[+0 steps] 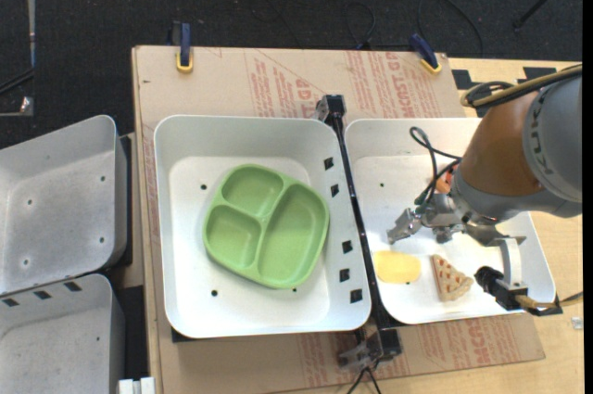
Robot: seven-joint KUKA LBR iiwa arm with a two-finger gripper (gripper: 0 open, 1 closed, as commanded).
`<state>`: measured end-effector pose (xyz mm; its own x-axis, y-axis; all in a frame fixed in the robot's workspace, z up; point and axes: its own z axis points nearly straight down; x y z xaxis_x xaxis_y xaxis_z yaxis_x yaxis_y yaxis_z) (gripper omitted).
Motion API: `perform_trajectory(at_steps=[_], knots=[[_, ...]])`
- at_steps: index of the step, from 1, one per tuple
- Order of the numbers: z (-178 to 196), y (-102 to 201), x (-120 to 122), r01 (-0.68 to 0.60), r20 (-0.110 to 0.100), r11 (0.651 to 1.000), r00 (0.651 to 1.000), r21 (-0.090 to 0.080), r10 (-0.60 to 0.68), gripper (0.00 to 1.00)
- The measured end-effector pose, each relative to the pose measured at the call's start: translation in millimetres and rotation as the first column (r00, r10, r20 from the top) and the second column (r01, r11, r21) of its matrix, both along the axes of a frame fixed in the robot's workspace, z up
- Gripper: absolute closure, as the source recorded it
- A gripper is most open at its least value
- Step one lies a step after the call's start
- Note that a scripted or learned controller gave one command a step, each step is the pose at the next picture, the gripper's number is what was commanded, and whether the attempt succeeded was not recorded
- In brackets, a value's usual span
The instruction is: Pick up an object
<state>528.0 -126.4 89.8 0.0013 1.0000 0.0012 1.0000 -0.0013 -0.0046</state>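
Observation:
In the right bin (389,142), near its front wall, lie a pale yellow rounded piece (397,268) and a tan wedge like a pizza slice (451,278). My gripper (425,229) hangs just behind them, above the bin floor, with its metal fingers (402,226) spread open and nothing between them. The grey and orange arm (519,156) reaches in from the right and covers the bin's back right part. A green divided plate (267,224) rests in the middle of the left bin (185,151).
A black divider with clips (347,216) runs between the two bins. A black fitting with a cable (500,284) sits at the right bin's front right corner. White trays (56,197) stand off the bench to the left.

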Motion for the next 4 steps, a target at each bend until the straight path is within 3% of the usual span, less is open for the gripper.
perform_trajectory(at_steps=[1, 3, 4], knots=[[12.2, -0.3, 0.9, 0.002, 0.004, 1.0, 1.0, -0.001, -0.002, 1.0], [124.1, -1.9, 0.1, -0.004, 0.01, 1.0, 1.0, -0.003, 0.004, 1.0], [131.2, 60.7, -3.0, -0.01, 0.005, 1.0, 1.0, 0.002, 0.01, 1.0]])
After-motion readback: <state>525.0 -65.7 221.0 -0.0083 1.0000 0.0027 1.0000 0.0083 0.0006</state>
